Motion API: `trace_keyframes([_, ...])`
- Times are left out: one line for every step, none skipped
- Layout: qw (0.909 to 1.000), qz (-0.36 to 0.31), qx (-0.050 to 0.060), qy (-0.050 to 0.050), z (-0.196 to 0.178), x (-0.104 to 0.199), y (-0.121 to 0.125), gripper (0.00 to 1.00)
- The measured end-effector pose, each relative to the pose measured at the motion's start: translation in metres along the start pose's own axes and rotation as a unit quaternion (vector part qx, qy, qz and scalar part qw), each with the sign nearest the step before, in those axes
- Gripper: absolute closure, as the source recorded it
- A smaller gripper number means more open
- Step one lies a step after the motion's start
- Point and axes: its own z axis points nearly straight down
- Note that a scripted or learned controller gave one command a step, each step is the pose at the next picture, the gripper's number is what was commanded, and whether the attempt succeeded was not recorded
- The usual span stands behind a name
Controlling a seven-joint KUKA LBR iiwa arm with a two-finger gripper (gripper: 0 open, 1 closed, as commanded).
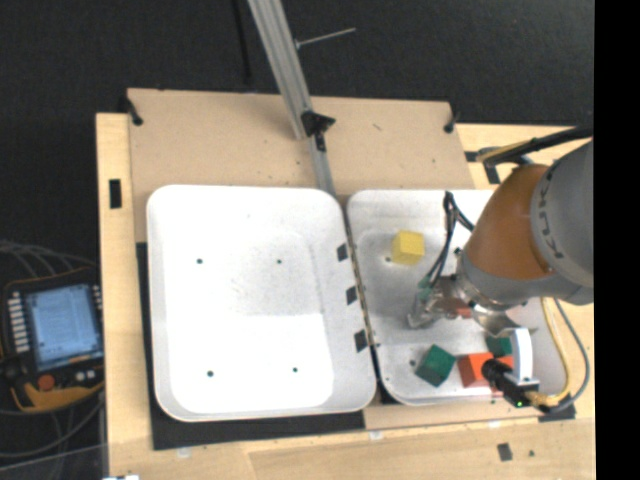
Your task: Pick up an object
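Note:
In the right bin [385, 218] a yellow block [407, 247] lies toward the back. A green block [435, 365] sits near the front edge, with an orange block [470, 369] right beside it. My gripper [428, 310] hangs low over the middle of this bin, between the yellow block and the green one, touching neither as far as I can see. The grey arm with its orange band [505, 238] covers the bin's right side.
The left bin [245, 298] lies beside the right one, their rims meeting at the centre. A slanted metal post [285, 58] rises from the back of the bench. A teach pendant [55, 333] rests off the bench at the far left.

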Motion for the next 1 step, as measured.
trace_keyframes([1.0000,-0.006,0.000,0.000,-0.0431,-0.0018,0.0042,1.00])
